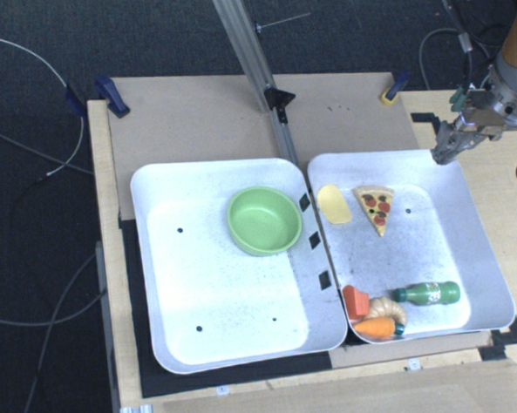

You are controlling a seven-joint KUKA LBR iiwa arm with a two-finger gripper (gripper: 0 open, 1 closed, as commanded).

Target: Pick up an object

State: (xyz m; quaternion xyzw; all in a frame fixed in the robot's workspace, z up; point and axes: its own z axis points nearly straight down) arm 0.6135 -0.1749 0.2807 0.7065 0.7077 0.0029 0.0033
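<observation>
While nothing sits between its fingers, the tool point(443, 151) hangs over the far right corner of the right bin point(469, 223), and whether those fingers are parted or closed cannot be told from this slant. Nearest to it, a little to its left and toward the camera, lies a flat wedge of toy pizza point(375, 206) with red dots. Just beyond that is a smooth, pale yellow rounded piece point(333, 204). Well toward the camera from the tool, along the bin's near wall, one glossy green bottle point(430, 294) lies on its side. Left of it three small toys cluster in the corner: a red block point(355, 301), a tan lumpy piece point(387, 308) and an orange carrot-like shape point(376, 328). Far to the tool's left, the left bin point(185, 293) carries one round green bowl point(264, 219). Both speckled white bins rest on the tan desk point(201, 117).
</observation>
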